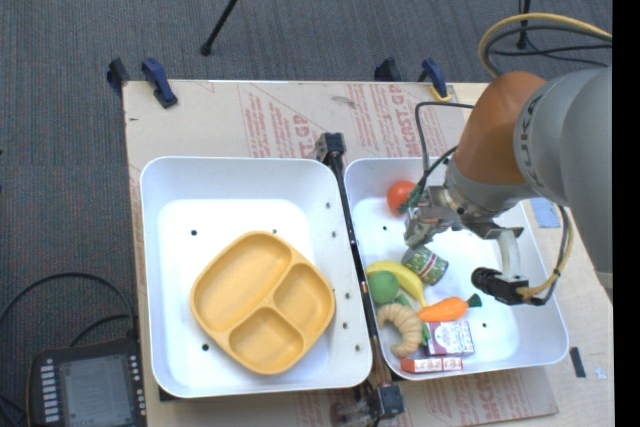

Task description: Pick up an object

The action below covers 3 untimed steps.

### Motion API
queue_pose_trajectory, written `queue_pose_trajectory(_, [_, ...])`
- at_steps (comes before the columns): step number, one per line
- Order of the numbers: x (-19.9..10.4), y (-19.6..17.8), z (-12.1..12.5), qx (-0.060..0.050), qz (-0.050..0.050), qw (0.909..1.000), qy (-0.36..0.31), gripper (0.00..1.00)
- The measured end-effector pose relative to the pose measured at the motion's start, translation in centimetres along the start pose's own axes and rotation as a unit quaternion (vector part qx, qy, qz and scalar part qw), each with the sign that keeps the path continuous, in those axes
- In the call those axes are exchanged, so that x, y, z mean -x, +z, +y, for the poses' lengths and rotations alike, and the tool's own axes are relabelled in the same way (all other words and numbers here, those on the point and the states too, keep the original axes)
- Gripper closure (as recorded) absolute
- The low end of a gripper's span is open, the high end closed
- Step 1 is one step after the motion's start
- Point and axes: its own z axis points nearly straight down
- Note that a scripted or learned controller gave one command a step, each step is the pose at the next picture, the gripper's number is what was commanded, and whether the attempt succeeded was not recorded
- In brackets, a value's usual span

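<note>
— Gripper hangs in the right bin, just above the small green can; can't tell its state.

— That can by the banana?

— Yes. Probably stiff, light, slick; I'd pinch across its sides.

right bin contents: a red tomato near the far wall; a green-labelled can (tilted); a banana, green vegetable, croissant, carrot and small carton clustered along the near left side.
</note>
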Motion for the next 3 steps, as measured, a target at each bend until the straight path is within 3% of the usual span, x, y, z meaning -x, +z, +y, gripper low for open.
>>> queue_pose_trajectory(1, [9.4,1.9,3.2,0.001,-0.001,1.0000,-0.003,1.00])
queue_pose_trajectory(2, [9.4,1.8,3.2,0.001,-0.001,1.0000,-0.004,0.00])
queue_pose_trajectory(3, [3.2,1.8,4.9,0.001,0.000,1.0000,-0.005,0.00])
